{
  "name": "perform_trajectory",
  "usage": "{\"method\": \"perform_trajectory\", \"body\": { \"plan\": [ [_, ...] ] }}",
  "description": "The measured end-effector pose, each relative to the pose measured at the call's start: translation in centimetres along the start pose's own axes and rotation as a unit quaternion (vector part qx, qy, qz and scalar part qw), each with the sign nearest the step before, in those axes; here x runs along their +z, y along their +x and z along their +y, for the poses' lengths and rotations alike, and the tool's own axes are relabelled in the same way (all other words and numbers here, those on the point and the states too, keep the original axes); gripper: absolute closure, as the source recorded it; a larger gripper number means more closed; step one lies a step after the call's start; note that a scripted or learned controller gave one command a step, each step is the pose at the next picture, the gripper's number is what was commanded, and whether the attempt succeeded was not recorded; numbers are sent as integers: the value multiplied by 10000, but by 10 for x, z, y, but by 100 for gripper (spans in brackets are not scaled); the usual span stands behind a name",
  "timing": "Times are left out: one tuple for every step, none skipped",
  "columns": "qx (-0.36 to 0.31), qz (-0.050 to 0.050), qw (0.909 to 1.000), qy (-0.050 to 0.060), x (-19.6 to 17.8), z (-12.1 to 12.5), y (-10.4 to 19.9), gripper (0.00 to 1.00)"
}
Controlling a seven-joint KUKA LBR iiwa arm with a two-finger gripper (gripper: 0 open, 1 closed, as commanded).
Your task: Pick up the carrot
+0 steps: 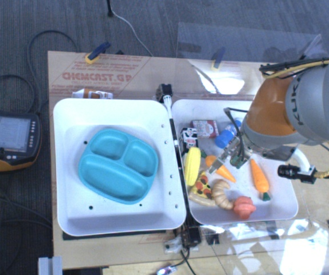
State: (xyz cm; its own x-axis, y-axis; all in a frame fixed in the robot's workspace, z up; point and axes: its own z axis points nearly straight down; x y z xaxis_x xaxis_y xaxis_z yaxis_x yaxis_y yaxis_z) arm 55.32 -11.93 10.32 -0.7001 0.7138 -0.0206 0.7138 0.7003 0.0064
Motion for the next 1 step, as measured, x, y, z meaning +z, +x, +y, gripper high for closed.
{"method": "perform_trajectory", "body": {
  "plan": [
    [2142,89,9767,58,-82,3,86,100]
  ]
}}
